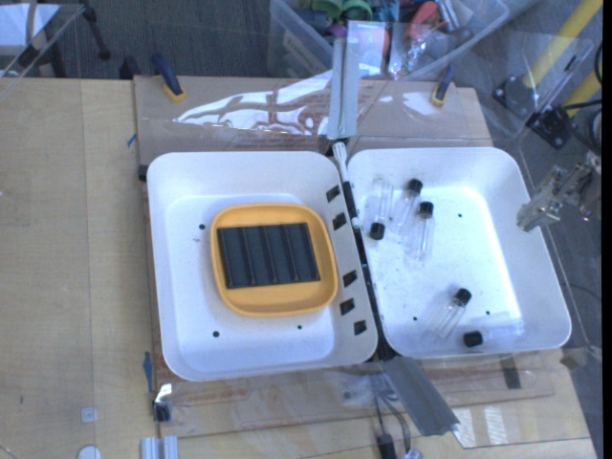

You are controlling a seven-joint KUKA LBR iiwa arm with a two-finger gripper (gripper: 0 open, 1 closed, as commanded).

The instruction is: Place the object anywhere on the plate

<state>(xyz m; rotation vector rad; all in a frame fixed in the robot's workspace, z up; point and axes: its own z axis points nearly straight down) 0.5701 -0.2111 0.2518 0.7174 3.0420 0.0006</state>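
Note:
A yellow plate (274,302) with a dark ridged insert lies in the middle of the left white bin (182,256). Several clear vials with black caps lie in the right white bin (507,247): a group near its upper left (419,228), one lower down (449,312) and one by the front wall (488,335). My gripper (543,208) hangs as a grey metal shape over the right rim of the right bin, away from every vial. I see nothing held in it.
A clear tub of coloured toys (382,8) stands behind the bins. A metal strip (342,84) rises from the divider between the bins. Black clips (346,280) line that divider. Bare wooden bench (67,256) spreads out to the left.

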